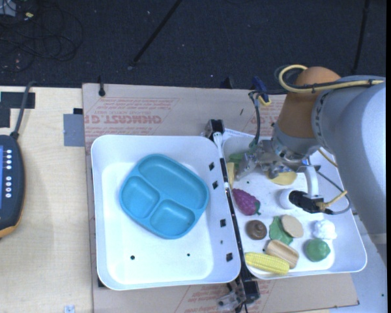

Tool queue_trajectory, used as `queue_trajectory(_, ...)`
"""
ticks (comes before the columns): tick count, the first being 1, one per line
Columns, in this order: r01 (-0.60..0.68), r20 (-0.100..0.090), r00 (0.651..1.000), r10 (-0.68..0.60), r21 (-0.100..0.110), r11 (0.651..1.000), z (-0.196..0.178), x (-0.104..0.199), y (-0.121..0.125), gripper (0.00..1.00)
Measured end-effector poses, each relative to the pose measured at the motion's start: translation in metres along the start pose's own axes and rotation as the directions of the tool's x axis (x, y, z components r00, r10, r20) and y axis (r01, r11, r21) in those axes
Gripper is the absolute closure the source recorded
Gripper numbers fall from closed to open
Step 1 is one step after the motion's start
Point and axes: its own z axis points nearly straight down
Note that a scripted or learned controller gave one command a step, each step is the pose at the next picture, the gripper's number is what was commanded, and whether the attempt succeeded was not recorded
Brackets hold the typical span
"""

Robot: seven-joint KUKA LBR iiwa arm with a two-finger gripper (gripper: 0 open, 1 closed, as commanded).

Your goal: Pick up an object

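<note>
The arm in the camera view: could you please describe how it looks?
The arm is bulky, rounded and light grey, with an orange band above the wrist. A yellowish cable loops beside that band, and thin dark cables trail near the gripper, a darker metallic assembly at the arm's end.

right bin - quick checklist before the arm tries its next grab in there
1. Gripper over the right bin: ok, it sits low at the bin's far left corner.
2. Finger state: cannot tell, the wrist hides it.
3. Object already held: cannot tell, nothing visible between the fingers.
4. Targets available: ok, purple eggplant, corn cob, green piece and brown round piece lie apart in the bin.
5. Clutter near the gripper: not ok, a yellow piece and the bin wall are close by.
6. Left bin: ok, the blue divided plate lies flat, away from the arm.
</note>
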Motion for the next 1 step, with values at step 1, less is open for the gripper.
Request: queue_trajectory(1, -0.009, 0.003, 1.000, 0.009, -0.001, 1.000, -0.0209, -0.0710, -0.0055, 0.00)
